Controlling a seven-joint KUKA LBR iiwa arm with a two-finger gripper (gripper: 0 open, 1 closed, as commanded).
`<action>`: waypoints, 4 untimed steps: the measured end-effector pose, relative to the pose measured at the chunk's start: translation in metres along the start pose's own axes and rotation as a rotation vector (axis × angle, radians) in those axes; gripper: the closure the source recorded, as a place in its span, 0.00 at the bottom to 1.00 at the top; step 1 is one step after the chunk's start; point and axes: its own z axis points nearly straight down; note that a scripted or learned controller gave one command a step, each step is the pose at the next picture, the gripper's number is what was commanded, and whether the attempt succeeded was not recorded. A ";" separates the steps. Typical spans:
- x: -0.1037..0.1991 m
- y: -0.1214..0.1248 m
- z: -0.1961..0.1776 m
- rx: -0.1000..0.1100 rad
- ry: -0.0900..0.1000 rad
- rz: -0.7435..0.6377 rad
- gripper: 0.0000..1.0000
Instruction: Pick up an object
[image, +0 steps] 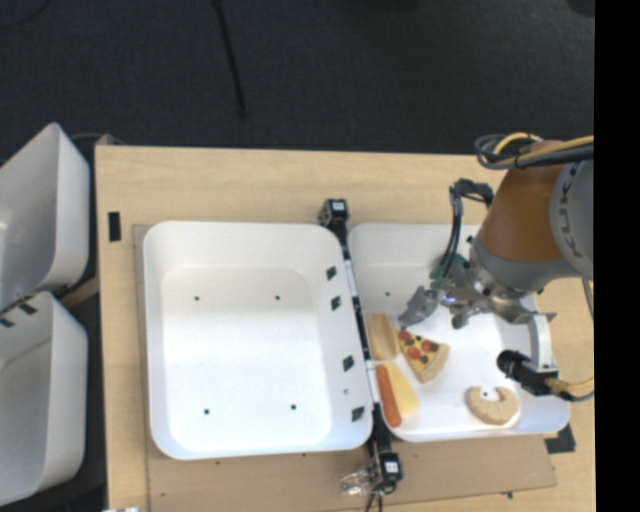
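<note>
A pale wooden bench stands on dark carpet, with 2 white seats at its left.

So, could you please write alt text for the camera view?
A grey and orange robot arm reaches into the right bin, its hand above a toy pizza slice, hot dog and bread piece; a doughnut lies nearby.

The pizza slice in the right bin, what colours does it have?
The pizza slice is tan-yellow with red and dark toppings, best seen in the camera view.
</note>
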 end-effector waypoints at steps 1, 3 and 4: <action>0.014 -0.037 0.063 -0.019 -0.006 -0.001 0.00; 0.014 -0.030 0.068 -0.024 -0.006 0.003 0.00; 0.015 -0.019 0.068 -0.022 -0.006 -0.002 0.00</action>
